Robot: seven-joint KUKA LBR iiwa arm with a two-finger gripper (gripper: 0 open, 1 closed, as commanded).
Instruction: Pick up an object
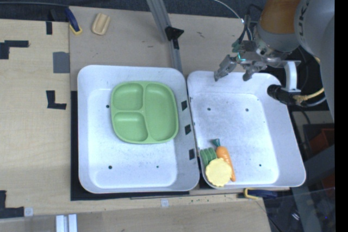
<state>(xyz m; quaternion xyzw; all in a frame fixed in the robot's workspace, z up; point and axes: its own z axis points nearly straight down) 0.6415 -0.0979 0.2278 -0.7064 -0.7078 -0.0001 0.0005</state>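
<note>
A small orange carrot toy [224, 157] with green leaves [208, 155] lies in the near left corner of the right bin [272, 133]. A pale yellow round piece [218, 172] rests against it at the bin's front edge. My gripper [234, 71] hangs over the far edge of the right bin, well away from these objects. Its two fingers stand apart, open, with nothing between them.
The left bin [95, 133] holds a green divided plate [144, 112]. A grey metal pole [157, 5] slants down to the gap between the bins. A tan block [100, 24] and a blue-yellow item [73, 21] lie on the bench behind.
</note>
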